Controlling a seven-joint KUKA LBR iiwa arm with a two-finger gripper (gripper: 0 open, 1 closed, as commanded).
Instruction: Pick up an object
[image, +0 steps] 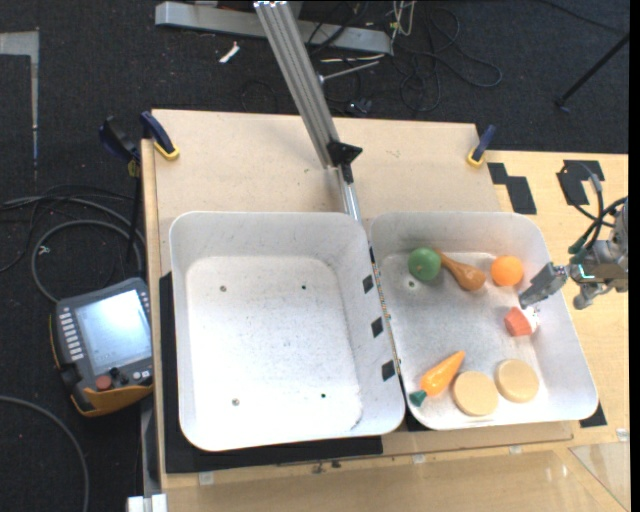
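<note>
Camera view from above takes in the wooden bench (260, 170), which fills most of the frame and carries two shallow white bins side by side. Largest of the things on it is the left bin (200, 250), in the centre-left of the picture, its floor bare apart from dark specks. Just beside it, in the centre-right, is the right bin (560, 380), slightly smaller in the picture, and all the loose objects lie in this one.

From the right edge of the frame the gripper (545, 285) reaches in over the right bin's right side, at mid-height of the picture. It is small and blurred here (the fingers merge into one grey shape), so whether the jaws are spread or pressed together cannot be told, and nothing can be seen between them.

In the lower right of the bin two pale round discs (497, 386) lie next to each other. To their left is an orange carrot-shaped piece (441, 372), lying at a slant with a green tip at its lower end. Along the bin's upper part, from left to right, are a green ball (425, 264), a brown pear-like piece (463, 271) just beside it, and an orange ball (507, 270). Smallest is a red block (518, 322), just below the gripper and near the bin's right side.
</note>
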